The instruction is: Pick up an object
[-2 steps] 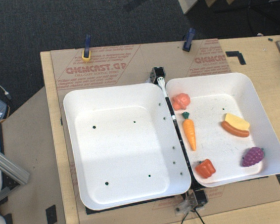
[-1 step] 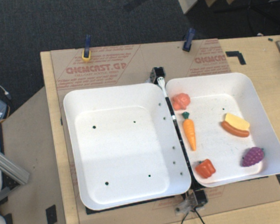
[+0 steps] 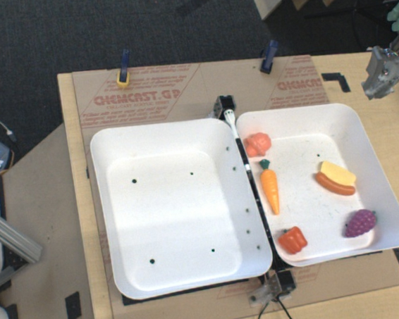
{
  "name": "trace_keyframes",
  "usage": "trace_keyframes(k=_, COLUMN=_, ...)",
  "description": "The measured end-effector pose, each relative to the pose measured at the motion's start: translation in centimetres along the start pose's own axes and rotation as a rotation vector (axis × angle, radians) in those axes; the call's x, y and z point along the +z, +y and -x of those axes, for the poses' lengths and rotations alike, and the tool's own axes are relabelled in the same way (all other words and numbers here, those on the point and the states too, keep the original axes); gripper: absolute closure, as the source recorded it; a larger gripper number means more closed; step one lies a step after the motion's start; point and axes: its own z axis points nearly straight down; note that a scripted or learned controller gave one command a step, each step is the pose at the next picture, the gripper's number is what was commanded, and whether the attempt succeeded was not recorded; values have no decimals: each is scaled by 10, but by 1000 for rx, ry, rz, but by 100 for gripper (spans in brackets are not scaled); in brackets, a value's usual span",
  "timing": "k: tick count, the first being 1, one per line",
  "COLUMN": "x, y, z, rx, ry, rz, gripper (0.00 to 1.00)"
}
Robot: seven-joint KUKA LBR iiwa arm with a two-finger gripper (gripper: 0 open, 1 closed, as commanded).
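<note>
The right bin (image 3: 368, 141) holds several toy foods. A pink lumpy piece (image 3: 257, 144) lies near its far left corner, with an orange carrot (image 3: 270, 191) just below it along the left wall. A yellow and orange bun-like piece (image 3: 336, 178) sits to the right of the middle. Purple grapes (image 3: 360, 222) lie near the front right corner and a red pepper (image 3: 292, 240) near the front left. My gripper (image 3: 380, 81) hangs at the view's right edge, beyond the bin's far right corner and well away from every object.
The left bin (image 3: 121, 220) sits beside the right one, and their rims meet along a black strip (image 3: 247, 178). Both rest on a cardboard sheet (image 3: 178, 87) held by two clamps at the back. A metal rail (image 3: 5, 232) stands at the left.
</note>
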Motion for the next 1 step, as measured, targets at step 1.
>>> trace_keyframes(k=1, x=61, y=-1, z=-40, rx=7, ry=0, rz=-16, gripper=100)
